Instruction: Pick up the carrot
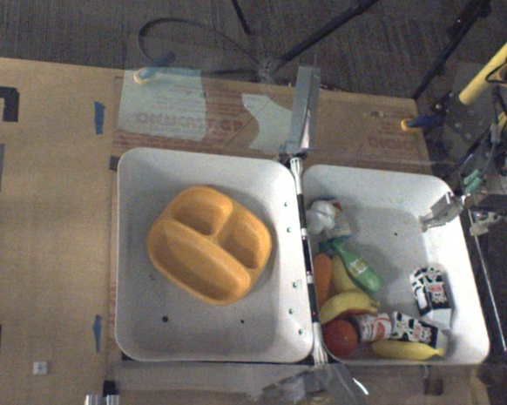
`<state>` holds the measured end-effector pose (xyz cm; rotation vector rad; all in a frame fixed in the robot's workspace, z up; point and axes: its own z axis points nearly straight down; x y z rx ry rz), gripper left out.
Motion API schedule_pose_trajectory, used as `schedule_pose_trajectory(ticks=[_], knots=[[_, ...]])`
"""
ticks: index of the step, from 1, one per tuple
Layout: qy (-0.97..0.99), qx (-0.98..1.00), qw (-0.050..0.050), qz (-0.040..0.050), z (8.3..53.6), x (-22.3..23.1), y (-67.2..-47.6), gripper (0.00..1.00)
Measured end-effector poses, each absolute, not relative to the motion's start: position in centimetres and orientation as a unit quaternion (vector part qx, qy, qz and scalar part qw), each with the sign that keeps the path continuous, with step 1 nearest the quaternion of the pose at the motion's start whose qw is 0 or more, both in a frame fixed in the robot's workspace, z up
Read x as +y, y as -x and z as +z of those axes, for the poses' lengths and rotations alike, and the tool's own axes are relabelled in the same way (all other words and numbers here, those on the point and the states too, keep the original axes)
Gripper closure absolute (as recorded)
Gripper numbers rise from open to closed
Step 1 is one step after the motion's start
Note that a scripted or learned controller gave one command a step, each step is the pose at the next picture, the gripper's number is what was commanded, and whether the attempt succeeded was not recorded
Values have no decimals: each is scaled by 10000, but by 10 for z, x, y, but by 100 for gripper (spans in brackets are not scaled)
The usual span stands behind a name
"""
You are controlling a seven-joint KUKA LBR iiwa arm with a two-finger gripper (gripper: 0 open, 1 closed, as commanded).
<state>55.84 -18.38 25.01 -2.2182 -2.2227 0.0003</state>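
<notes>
One carrot (321, 277) lies beside the green bottle (357, 266).

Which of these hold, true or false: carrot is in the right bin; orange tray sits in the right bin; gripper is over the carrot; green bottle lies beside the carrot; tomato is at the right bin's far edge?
1. The carrot is in the right bin. True.
2. The orange tray sits in the right bin. False: it sits in the left bin.
3. The gripper is over the carrot. False: it is at the right bin's right side, apart from the carrot.
4. The green bottle lies beside the carrot. True.
5. The tomato is at the right bin's far edge. False: it is at the near edge.
</notes>
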Motion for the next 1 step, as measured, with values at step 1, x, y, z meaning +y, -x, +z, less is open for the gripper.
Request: schedule_pose_trajectory(ticks=[1], knots=[[6080, -7940, 8, -1, 156, -223, -570, 0]])
